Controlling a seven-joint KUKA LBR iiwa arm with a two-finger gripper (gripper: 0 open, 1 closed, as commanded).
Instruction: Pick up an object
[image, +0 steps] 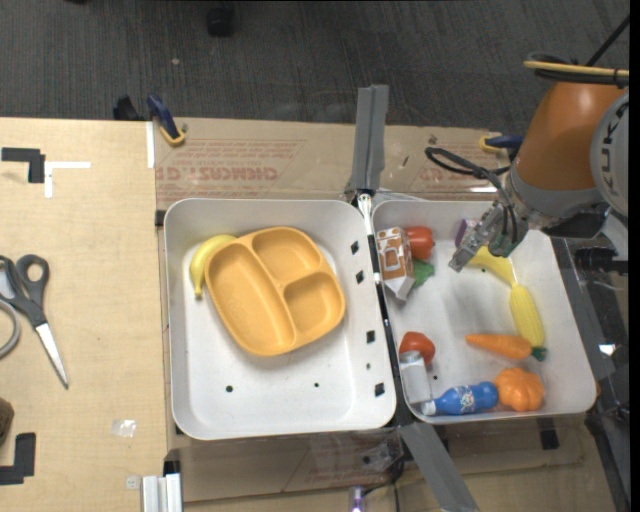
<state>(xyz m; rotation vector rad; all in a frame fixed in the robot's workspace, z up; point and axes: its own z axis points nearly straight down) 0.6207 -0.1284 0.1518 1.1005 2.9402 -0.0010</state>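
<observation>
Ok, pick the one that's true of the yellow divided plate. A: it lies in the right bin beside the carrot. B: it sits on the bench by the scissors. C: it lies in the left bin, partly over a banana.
C: the yellow divided plate lies in the left bin, with the banana poking out from under its left edge.

The pale wooden bench (80, 330) bore two shallow white plastic bins (190, 400); left of them lay grey-handled steel scissors (35, 305), behind them a flat brown cardboard sheet (260, 160)

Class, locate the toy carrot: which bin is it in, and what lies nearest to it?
The carrot lies in the right bin, toward its near right side, just below the corn cob and above the small orange pumpkin.
</observation>
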